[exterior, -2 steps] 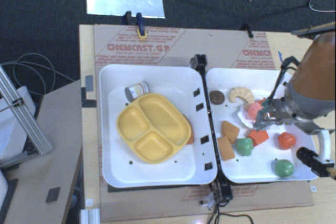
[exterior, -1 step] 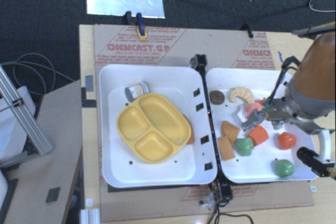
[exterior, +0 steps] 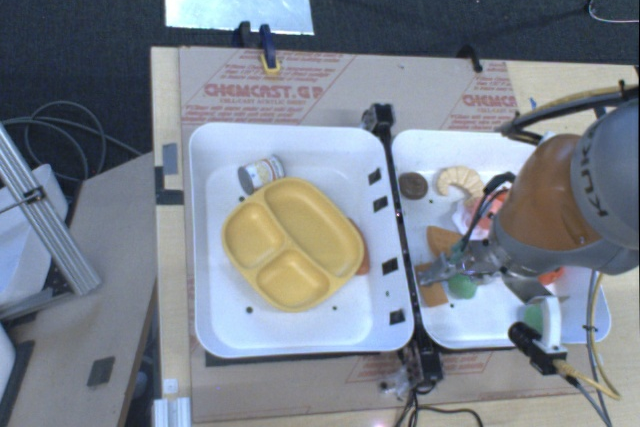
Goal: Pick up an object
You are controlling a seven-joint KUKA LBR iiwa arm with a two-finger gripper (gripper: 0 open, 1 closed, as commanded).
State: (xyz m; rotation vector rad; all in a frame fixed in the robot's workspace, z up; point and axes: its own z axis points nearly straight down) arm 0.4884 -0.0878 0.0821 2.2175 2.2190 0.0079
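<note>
The arm reaches in from three o'clock over the right bin (exterior: pixel 590 320); its end effector (exterior: pixel 447 267) sits low at the bin's nine o'clock side, whether spread or pinching I cannot tell; a green object (exterior: pixel 461 286) lies just beside it, a brown wedge (exterior: pixel 441 240) at twelve o'clock of it; the left bin (exterior: pixel 215 315) holds a yellow divided tray (exterior: pixel 291 241) and a small can (exterior: pixel 260 174).

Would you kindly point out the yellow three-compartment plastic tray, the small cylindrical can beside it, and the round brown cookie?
Yellow three-compartment plastic tray (exterior: pixel 292 242), camera view, on its central dividers.
Small cylindrical can (exterior: pixel 261 174), camera view, on its side wall.
Round brown cookie (exterior: pixel 412 184), camera view, on its top face.
</note>
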